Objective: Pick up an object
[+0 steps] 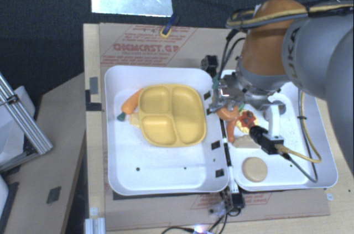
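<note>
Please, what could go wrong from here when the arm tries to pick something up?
1. The gripper hangs over small orange and red items crowded against the right bin's inner wall; it might hit the wall or only push them.
2. The tan disc lies flat, so a grip may slip off.
3. The carrot is tucked against the yellow plate, leaving little room.

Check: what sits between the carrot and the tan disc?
In the camera view, the yellow divided plate lies between carrot and tan disc, followed by the bins' adjoining rims.
</note>
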Controlling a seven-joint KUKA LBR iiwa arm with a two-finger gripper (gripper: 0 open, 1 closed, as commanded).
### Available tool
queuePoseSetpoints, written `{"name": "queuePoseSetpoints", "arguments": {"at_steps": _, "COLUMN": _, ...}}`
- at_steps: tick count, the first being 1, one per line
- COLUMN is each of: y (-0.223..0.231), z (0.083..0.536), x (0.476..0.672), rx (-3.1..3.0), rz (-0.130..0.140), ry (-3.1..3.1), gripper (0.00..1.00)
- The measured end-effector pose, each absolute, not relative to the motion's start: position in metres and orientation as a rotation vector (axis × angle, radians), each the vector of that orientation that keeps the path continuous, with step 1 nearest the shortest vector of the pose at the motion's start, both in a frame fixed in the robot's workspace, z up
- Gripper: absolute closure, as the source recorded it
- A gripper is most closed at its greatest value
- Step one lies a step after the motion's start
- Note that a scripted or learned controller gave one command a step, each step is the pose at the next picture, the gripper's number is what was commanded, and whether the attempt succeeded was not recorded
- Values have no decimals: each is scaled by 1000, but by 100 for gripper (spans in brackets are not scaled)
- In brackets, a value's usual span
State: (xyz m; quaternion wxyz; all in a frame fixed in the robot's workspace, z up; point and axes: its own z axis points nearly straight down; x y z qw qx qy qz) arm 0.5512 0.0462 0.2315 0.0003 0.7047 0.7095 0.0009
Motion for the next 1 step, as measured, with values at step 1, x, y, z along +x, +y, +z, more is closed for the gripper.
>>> {"name": "queuePoseSetpoints", "arguments": {"at_steps": 1, "y": 32, "z": 223, "x": 550, "rx": 2221, "rz": 0, "ry": 2222, "gripper": 100}}
